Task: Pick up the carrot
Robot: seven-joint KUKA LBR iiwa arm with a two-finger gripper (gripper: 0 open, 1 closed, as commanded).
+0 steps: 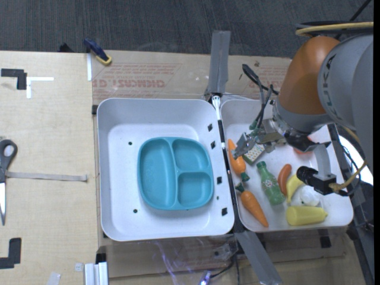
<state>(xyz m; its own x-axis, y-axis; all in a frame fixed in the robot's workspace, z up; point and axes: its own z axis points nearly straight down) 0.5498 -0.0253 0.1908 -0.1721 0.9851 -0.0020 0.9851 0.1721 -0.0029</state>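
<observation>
A carrot (pixel 254 209) with a green top lies in the front left part of the right bin (pixel 338 221), pointing toward the front right. A second orange, carrot-like piece (pixel 236 160) lies against that bin's left wall, further back. My gripper (pixel 246 146) hangs low over the back left of the right bin, just right of and above that second orange piece and well behind the front carrot. Nothing is visibly held.
In the right bin a green bottle (pixel 271 183), a red pepper (pixel 285 173), a yellow banana (pixel 294 186), a yellow block (pixel 306 215) and a small white piece (pixel 309 198) crowd beside the carrot. The left bin (pixel 113 159) holds a blue divided plate (pixel 176 174). Scissors (pixel 6 159) lie on the bench at left.
</observation>
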